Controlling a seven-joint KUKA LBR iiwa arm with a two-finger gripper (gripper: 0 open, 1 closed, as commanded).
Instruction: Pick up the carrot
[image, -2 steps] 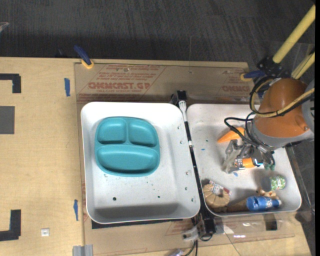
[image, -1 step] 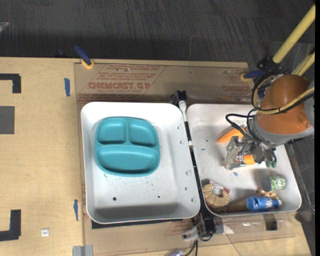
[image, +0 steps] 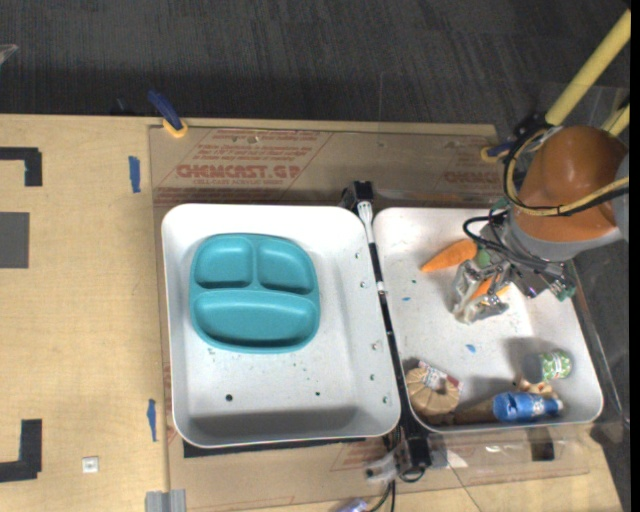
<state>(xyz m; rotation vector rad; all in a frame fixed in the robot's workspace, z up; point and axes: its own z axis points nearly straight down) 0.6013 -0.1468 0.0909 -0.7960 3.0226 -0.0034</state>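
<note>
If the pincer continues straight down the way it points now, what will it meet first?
Most likely the carrot: the pincer points down into the right bin, at the carrot's thick end. Depth is unclear from above, so it might meet the bin floor beside it instead.

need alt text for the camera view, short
The arm's gripper reaches down into the right bin, its tip at the thick end of an orange carrot. A blue bottle lies near that bin's front wall; the left bin holds a teal divided plate.
</note>
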